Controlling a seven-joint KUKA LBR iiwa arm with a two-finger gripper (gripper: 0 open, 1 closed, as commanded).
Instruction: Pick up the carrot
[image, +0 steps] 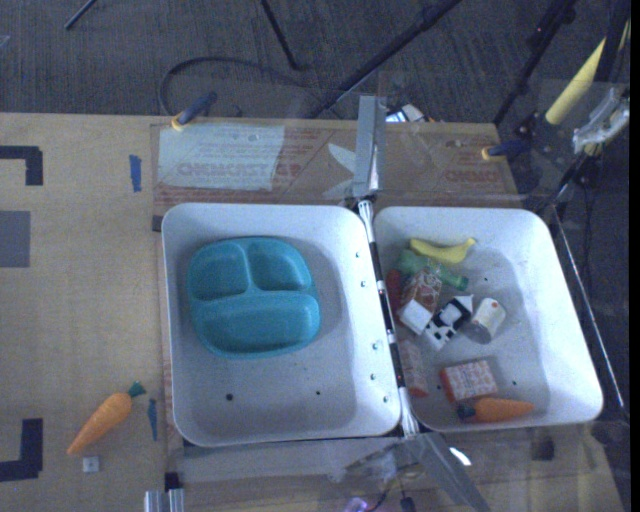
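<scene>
Nearest the camera, two carrot-shaped things are seen, and which one the task means cannot be settled from the task sentence alone. One carrot (503, 408) is laid flat in the right bin (565, 350), close against that bin's near edge, its pointed end turned toward the near right corner and its blunt end just beside a small dark piece (467, 411). A second carrot (100, 421), green-topped, is laid outside both bins on the bench (80, 250), near the bench's near left corner and well apart from the left bin (300, 395).

Nothing is seen lifted: both carrots are resting on their surfaces, so the pick is judged not yet begun, and approach, closing and lift are all left to be done.

Around the carrot in the right bin, a red patterned box (468, 378) is placed just behind it, near but seemingly not touching. Farther toward the far edge a black-and-white toy (450, 318), a white cylinder (488, 318) and a banana (443, 248) are crowded along the bin's left half. The box is judged the likeliest obstacle to a clean grasp there. A teal divided plate (255, 297) is set in the left bin, toward its far left corner.
</scene>
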